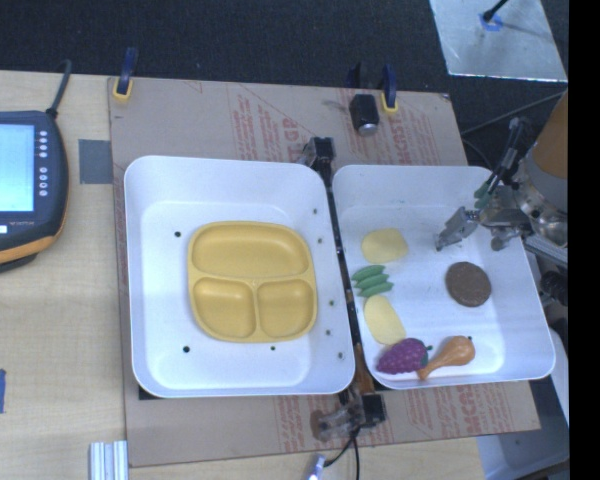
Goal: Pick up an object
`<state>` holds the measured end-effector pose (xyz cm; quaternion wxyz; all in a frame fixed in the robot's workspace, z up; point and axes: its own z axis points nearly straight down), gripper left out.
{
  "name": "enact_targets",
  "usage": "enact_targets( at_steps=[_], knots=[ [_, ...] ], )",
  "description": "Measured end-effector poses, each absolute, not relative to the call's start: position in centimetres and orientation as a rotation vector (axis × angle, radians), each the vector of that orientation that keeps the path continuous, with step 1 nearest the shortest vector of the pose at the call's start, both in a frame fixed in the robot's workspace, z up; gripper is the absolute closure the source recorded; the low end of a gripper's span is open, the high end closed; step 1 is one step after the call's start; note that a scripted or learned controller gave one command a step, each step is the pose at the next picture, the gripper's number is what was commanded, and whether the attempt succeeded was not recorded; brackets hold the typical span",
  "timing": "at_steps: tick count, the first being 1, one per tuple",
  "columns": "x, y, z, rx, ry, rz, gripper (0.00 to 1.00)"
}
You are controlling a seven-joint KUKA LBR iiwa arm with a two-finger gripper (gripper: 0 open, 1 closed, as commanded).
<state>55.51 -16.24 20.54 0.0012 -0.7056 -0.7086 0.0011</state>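
Camera view, slanted down on worktop (50, 368) with two white bins side by side. Landmark: brown round patty (468, 284), lying flat in right bin (520, 363). Hand (470, 226) up and just left of patty, over bin floor, apart from patty; fingers spread, nothing between them. Pale yellow disc (384, 245) left of patty and slightly higher. Green pea pods (372, 280) farther left of patty, near bin's left wall. Yellow oval piece (384, 319) below-left of patty. Purple grapes (403, 356) below-left of patty, close to bin's front wall, touching orange-tan drumstick-like piece (448, 355) straight below patty. Yellow divided tray (252, 279) well left of patty, lying in left bin (150, 358). Handheld controller with screen (15, 188) far left of patty, at worktop edge.
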Motion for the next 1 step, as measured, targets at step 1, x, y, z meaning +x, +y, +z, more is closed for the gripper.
enact_targets(
  at_steps=[1],
  knots=[
    [62.84,-21.17,21.52,-2.217,-2.225,0.001,0.0]
  ],
)
